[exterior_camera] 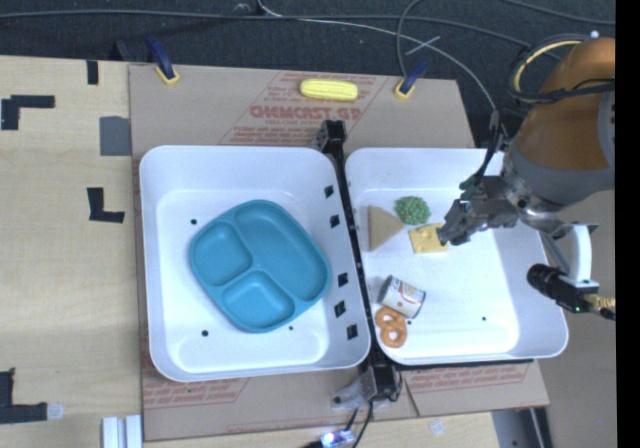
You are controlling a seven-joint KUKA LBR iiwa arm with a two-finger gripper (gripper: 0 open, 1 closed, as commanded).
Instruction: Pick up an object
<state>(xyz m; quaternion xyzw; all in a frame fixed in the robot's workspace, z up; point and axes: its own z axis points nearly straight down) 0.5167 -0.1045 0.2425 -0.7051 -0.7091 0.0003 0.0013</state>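
The right bin (500,321) holds a green broccoli piece (411,208), a tan wedge (382,228), a yellow cheese block (427,239), a small white can (403,296) and an orange pretzel (390,327). My gripper (458,226) reaches in from the right and hangs low over this bin, just right of the yellow cheese block and touching or nearly touching its edge. The view is too small to tell how the tips stand. Nothing can be seen held.
The left bin (170,176) carries a blue divided plate (258,264). A yellow corn cob (328,90) lies on the cardboard behind the bins. Cables run across the dark floor at the back, and a black divider clip sits between the bins.
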